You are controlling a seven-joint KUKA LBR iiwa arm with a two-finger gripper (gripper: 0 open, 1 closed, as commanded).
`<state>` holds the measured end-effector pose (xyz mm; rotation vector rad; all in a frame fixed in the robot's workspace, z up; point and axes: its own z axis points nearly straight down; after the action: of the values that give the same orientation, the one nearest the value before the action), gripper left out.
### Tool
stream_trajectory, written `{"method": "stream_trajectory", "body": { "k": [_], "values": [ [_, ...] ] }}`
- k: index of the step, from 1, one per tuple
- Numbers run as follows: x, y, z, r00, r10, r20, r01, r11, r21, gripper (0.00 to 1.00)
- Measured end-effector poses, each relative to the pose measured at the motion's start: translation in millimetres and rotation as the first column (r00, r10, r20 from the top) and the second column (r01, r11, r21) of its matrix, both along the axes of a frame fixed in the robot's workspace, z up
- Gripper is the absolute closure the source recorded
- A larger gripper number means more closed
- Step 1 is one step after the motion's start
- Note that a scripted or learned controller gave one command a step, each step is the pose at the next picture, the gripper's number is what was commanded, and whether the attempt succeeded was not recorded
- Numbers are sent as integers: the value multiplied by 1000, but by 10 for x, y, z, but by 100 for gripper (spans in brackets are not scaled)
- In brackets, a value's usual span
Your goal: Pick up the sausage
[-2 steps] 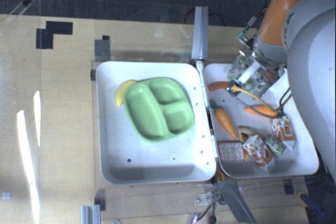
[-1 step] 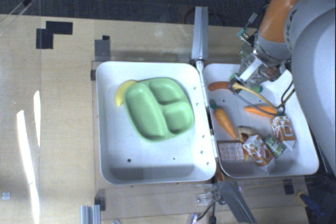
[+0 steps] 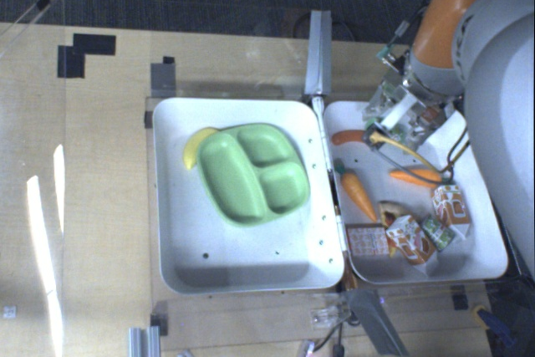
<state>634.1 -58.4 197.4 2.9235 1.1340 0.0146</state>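
**Gripper low over the sausage in the right bin**

The left bin (image 3: 175, 263) holds a green divided tray (image 3: 251, 171). In the right bin (image 3: 485, 263), the reddish sausage (image 3: 347, 137) lies at the upper left corner, carrots (image 3: 359, 195) below it. The gripper (image 3: 380, 132) sits at the sausage's right end; whether it grips cannot be told.

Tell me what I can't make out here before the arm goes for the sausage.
- Gripper: whether its fingers are open or shut is lost in the wrist hardware and cables.
- Sausage: its right end is hidden under the gripper, so contact can't be judged.
- Yellow item: mostly covered by the green tray.
- Packets: print too small to read.
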Motion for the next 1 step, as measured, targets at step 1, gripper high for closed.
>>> {"method": "stream_trajectory", "body": {
  "k": [1],
  "values": [
    [308,163,3,966,-259,-6,259,966,3,0]
  ]
}}
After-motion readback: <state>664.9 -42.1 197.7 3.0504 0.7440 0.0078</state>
